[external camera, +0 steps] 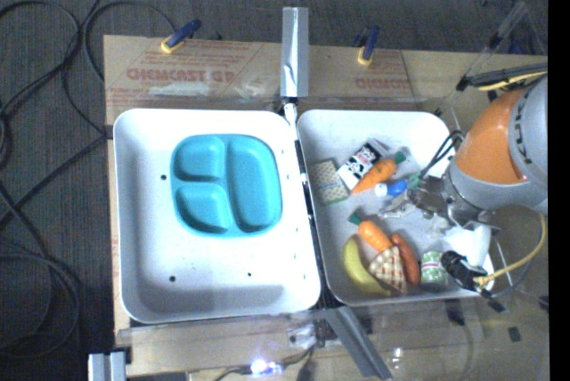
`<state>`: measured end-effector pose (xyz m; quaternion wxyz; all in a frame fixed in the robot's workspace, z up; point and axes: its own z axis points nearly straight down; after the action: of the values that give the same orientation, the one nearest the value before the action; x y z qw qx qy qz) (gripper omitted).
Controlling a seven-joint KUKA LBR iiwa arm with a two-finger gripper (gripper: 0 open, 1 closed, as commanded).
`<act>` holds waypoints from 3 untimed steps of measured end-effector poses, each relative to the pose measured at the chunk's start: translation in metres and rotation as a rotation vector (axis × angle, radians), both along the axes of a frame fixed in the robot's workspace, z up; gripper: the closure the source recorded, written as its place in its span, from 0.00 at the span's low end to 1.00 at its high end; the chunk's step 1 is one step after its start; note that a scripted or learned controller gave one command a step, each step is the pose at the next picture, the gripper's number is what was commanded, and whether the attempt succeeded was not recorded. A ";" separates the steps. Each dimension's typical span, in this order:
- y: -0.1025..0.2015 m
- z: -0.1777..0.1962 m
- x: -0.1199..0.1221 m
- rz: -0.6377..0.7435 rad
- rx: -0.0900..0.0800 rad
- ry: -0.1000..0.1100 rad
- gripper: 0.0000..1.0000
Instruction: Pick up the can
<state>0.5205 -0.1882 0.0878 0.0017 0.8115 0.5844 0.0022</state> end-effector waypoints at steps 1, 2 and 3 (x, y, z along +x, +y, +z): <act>-0.003 -0.001 0.072 0.026 -0.005 -0.001 0.00; -0.007 0.000 0.049 0.036 0.002 -0.005 0.00; 0.076 0.000 0.048 -0.205 -0.003 -0.003 0.00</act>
<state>0.5682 -0.1124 0.0879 0.0039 0.8671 0.4981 0.0025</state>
